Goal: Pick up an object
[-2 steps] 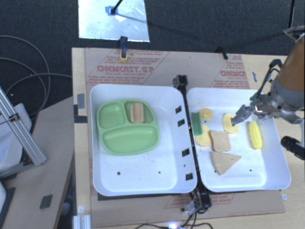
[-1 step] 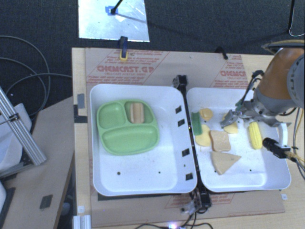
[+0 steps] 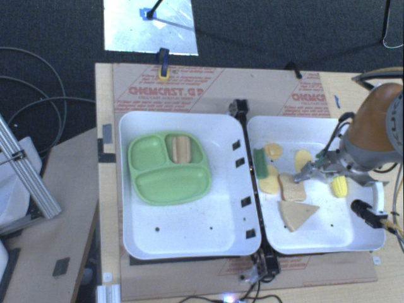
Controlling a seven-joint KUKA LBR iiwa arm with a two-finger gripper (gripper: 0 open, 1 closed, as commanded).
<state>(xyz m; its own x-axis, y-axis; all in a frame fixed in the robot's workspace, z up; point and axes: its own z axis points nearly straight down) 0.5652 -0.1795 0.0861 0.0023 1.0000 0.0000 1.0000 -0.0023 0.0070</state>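
The right bin [image 3: 328, 128] holds several play-food pieces. A green stick [image 3: 259, 161] lies by its left wall, with a small yellow piece [image 3: 273, 150] and a larger yellow piece [image 3: 270, 184] beside it. A yellow wedge [image 3: 302, 158], a square tan toast [image 3: 292, 189], a triangular tan slice [image 3: 298, 214] and a yellow corn piece [image 3: 339, 186] lie further right. My gripper [image 3: 304, 173] hangs low between the yellow wedge and the toast, pointing left. Nothing visibly rests in it.
The left bin [image 3: 189, 232] carries a green divided plate [image 3: 169, 168] with a tan piece [image 3: 181, 148] in its upper right compartment. A black hinge strip [image 3: 247, 169] runs between the bins. The arm's orange band [image 3: 377, 125] overhangs the right bin's right side.
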